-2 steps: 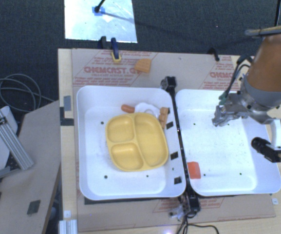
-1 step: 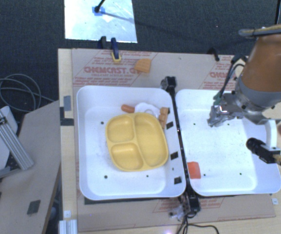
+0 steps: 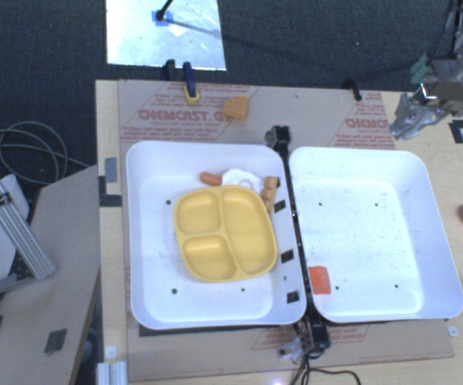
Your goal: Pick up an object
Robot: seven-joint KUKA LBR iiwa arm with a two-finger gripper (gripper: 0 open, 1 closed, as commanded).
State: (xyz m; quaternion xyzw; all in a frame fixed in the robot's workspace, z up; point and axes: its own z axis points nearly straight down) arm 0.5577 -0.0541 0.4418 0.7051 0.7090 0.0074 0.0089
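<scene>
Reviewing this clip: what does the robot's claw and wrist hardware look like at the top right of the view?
The claw is pale silvery-grey metal, blocky, with blurred fingers. Above it sits a grey wrist housing with thin dark cables running up along it.

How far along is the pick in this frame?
Nothing looks picked yet. The gripper sits at the upper right, outside the right bin, with nothing visible between its fingers. The yellow divided plate, the small orange piece and the tan piece lie in the left bin; the orange block lies in the right bin. Approach, grasp and lift all remain.
</scene>
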